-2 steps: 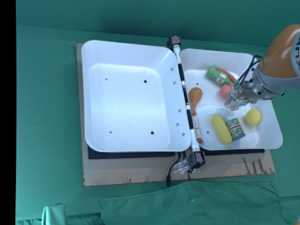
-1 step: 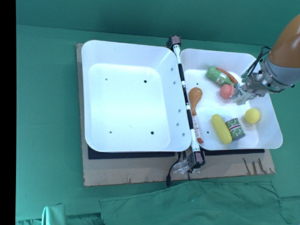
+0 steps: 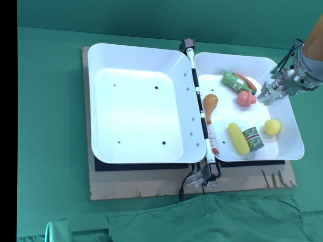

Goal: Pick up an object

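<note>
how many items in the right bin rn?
6, maybe 7: green bottle at the back with an orange carrot-like piece behind it, pink toy by the gripper, drumstick left, corn, can, lemon in front.

lab | green-draped bench | 2 white bins (toy food inside)

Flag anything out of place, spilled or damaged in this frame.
Nothing stands out. The toys, among them the corn, lemon and green bottle, lie loose inside the right bin. The end effector hovers beside the pink toy.
</note>
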Motion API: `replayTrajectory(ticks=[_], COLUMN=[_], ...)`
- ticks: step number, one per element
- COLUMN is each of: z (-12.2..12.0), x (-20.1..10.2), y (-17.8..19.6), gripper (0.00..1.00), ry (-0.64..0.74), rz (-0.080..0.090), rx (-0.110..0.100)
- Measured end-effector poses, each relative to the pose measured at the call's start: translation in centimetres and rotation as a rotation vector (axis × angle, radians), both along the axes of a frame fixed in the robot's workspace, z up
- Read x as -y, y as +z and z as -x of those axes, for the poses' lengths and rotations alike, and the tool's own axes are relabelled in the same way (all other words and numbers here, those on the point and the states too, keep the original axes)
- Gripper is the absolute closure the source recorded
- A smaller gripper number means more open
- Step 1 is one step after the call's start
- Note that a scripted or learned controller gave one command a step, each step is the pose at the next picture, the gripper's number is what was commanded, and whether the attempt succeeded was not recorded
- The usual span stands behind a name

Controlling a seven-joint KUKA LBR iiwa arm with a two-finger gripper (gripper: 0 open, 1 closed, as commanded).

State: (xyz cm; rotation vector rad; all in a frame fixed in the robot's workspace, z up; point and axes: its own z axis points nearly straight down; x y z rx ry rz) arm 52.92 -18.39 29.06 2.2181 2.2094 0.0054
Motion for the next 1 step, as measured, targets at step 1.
replayTrajectory(ticks=[1], z=[0.57], x=[0.31], y=[4.78], gripper=[1.00], ry=[0.000], rz=[0.000], rx=[0.001])
